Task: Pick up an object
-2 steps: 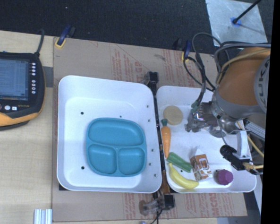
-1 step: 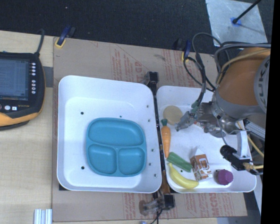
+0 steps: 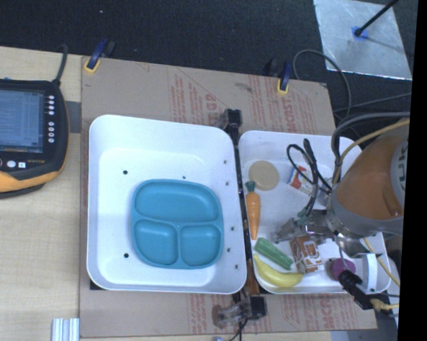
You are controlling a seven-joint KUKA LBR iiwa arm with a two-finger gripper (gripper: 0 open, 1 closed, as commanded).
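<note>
My gripper hangs over the right bin, low in its front half, below the orange-banded wrist. Right under it lies a brown packet. To the left of the packet are a green vegetable and a yellow banana. An orange carrot lies along the bin's left wall, with a round tan disc behind it. A purple piece and a white cup sit at the front right. The arm hides the right part of this bin.
The left bin holds a blue divided plate. A teach pendant lies on the bench at far left. Black cables loop over the back of the right bin.
</note>
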